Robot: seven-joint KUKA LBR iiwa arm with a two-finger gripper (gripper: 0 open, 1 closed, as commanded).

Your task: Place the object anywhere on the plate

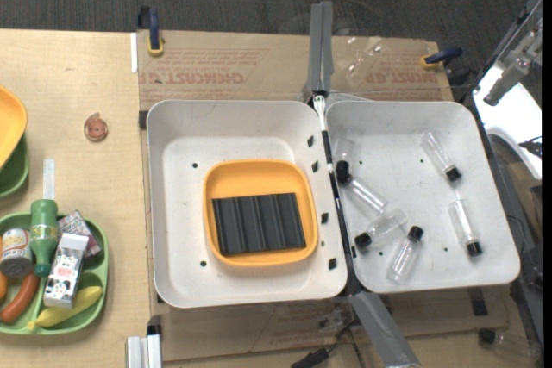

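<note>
An orange plate (pixel 259 171) with rounded corners lies in the middle of the left white bin (pixel 172 142). On it rests a flat black ridged block (pixel 257 222), square to the plate and covering most of its floor. At the view's right edge, beyond the far right corner of the right bin (pixel 492 185), a pale grey piece of the arm with the gripper (pixel 504 73) hangs well away from the plate and from the block. Nothing shows in its grasp.
Several clear vials with black caps lie scattered in the right bin, such as one (pixel 440 158) at the back and one (pixel 404 252) at the front. A green tray of toy food (pixel 86 306) sits on the wooden table at the left.
</note>
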